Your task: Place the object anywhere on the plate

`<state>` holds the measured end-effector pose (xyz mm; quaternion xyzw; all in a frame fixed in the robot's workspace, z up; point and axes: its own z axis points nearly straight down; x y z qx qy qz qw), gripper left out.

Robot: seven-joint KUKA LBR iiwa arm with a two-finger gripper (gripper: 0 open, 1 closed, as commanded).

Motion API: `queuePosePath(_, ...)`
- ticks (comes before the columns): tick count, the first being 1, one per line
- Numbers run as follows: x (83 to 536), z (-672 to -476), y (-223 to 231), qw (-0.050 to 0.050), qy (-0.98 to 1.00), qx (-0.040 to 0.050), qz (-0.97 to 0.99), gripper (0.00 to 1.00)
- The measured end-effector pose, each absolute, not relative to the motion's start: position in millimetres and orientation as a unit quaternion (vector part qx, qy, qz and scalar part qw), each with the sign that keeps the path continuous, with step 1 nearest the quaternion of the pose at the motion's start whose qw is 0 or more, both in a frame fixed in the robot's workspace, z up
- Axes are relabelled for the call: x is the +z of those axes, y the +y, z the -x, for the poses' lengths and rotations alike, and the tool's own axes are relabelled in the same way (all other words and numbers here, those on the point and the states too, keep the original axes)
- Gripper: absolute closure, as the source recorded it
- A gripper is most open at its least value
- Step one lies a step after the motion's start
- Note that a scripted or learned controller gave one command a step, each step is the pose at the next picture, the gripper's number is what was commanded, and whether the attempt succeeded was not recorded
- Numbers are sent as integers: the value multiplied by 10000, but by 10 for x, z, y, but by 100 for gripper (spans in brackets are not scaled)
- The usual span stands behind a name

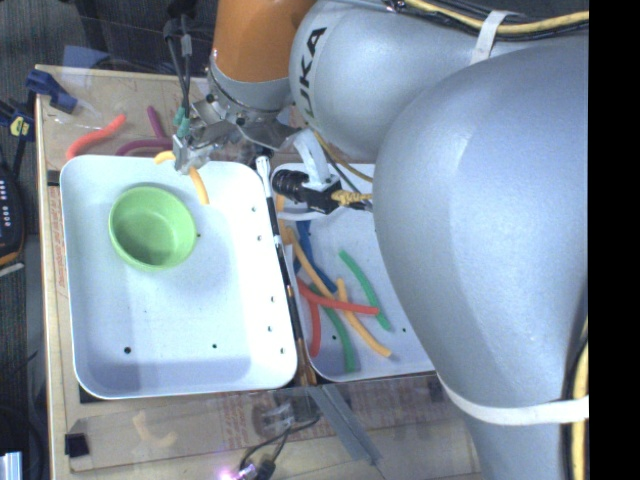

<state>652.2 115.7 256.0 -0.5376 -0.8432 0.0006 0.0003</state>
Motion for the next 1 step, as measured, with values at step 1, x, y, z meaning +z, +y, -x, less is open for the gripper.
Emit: queuePosePath(1, 1991, -6240, 1291, 16, -8201, 21, 5722, 100)
